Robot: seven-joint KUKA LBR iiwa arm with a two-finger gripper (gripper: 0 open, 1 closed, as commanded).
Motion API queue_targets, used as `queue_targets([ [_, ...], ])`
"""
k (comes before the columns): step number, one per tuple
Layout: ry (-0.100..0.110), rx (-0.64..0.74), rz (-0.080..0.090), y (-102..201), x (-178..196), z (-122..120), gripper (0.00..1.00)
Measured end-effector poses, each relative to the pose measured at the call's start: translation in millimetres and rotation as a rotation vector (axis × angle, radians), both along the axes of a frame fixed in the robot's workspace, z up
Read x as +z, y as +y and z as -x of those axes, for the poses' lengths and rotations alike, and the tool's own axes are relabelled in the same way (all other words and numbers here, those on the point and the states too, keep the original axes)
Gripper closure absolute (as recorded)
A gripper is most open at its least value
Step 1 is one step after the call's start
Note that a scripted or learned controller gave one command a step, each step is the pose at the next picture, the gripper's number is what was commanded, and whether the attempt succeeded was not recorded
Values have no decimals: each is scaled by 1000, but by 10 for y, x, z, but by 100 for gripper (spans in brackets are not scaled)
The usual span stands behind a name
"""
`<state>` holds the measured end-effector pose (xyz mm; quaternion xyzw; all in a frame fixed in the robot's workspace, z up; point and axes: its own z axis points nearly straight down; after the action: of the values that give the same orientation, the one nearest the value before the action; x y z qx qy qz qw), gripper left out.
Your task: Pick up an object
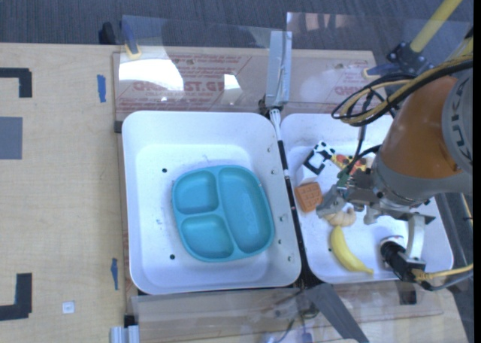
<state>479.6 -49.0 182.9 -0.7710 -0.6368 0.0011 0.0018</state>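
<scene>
At the near edge of the right bin (443, 255) lies a yellow banana (345, 249), its length running from the bin's middle toward the front rim. Just beyond the banana's upper end sits a small pale object (342, 217), too blurred to name, touching or nearly touching the fruit. The gripper (344, 200) hangs right above that pale object, at the end of the grey arm with its orange band (421, 135); whether the pincer is released or clenched cannot be told, since the wrist hardware hides it. Just left of the gripper, close to the wall between the bins, rests an orange-brown block (308, 196). A little farther back lies a black-and-white patterned item (320, 158), with small red and yellow bits beside it. In the left bin (143, 146) a blue divided tray (222, 212) with three compartments lies flat near the centre. Black cables (361, 101) loop over the far part of the right bin.
</scene>
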Motion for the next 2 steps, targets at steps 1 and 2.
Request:
queue_targets([
  [1,-4,5,1,-518,-938,-3,0],
  [2,-8,4,0,-510,-841,-19,100],
])
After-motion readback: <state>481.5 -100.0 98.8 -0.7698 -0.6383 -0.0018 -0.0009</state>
